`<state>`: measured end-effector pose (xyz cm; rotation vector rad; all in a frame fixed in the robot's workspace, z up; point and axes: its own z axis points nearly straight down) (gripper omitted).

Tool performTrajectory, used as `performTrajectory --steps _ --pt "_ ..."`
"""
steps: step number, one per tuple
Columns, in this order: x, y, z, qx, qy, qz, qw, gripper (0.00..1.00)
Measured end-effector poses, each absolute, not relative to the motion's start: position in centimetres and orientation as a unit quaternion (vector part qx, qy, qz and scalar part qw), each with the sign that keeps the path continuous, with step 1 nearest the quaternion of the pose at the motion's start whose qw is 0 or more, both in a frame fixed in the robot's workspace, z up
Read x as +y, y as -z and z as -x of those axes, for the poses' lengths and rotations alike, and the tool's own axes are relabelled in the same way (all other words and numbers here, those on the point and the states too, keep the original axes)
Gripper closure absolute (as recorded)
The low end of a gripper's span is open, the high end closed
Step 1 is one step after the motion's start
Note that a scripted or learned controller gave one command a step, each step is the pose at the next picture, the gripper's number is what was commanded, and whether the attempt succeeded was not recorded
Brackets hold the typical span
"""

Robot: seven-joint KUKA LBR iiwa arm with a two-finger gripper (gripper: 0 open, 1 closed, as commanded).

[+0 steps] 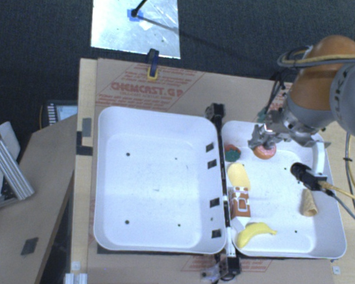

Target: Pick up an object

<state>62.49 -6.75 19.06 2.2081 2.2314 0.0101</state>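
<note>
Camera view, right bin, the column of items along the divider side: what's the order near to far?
banana -> orange-and-white block -> yellow rounded piece -> small green-and-red round piece

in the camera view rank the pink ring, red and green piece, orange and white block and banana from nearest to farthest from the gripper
From the gripper:
1. pink ring, just beneath it, at the back of the right bin.
2. red and green piece, back, near the inner wall.
3. orange and white block, midway along that wall.
4. banana, front corner.
</note>
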Motion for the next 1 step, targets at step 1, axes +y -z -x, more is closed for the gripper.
performTrajectory --steps 1 --pt "-1.67 -18.92 -57.15 0.71 0.0002 -0.704 -0.002 1.0"
